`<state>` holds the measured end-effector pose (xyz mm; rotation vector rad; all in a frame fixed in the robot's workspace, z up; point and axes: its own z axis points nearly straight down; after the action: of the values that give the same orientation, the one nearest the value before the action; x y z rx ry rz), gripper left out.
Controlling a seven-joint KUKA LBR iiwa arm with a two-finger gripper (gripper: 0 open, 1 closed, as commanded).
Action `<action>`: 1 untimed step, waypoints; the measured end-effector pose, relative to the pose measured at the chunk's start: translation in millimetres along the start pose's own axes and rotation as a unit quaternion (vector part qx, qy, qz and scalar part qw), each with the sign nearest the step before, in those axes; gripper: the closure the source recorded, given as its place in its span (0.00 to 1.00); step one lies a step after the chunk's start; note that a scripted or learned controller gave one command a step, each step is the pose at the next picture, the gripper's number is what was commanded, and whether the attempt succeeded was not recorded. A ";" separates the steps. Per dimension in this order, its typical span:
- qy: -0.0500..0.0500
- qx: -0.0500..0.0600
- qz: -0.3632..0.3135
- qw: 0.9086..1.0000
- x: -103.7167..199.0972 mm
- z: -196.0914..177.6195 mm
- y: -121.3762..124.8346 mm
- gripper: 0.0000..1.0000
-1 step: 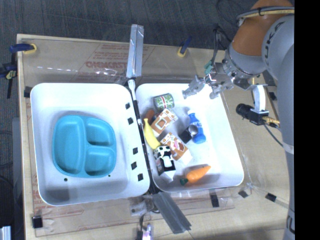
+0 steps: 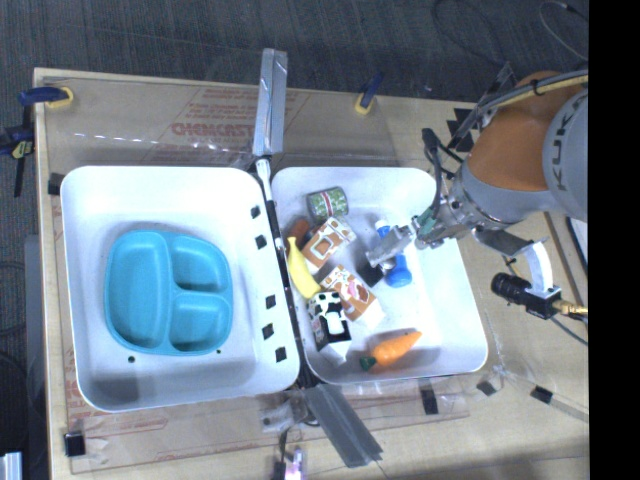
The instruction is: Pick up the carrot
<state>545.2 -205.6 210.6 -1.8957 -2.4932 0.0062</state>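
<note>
The orange carrot (image 2: 392, 348) with a green stem end lies flat near the front edge of the right bin (image 2: 455, 298). My gripper (image 2: 383, 252) hovers over the middle of that bin, reaching in from the right, above and behind the carrot. A blue object (image 2: 397, 273) sits right under its fingers; the carrot is well apart from them.
The right bin also holds a green can (image 2: 327, 203), a banana (image 2: 300, 270), a brown carton (image 2: 327, 243), a snack packet (image 2: 352, 295) and a black-and-white carton (image 2: 328, 318). A blue divided plate (image 2: 168, 291) sits in the left bin (image 2: 90, 208).
</note>
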 end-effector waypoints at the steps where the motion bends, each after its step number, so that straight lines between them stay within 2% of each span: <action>1: 0.000 -0.001 0.068 0.998 13.6 -6.2 -66.0 0.00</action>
<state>478.0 -210.1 217.4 -2.0627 -2.3595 0.0059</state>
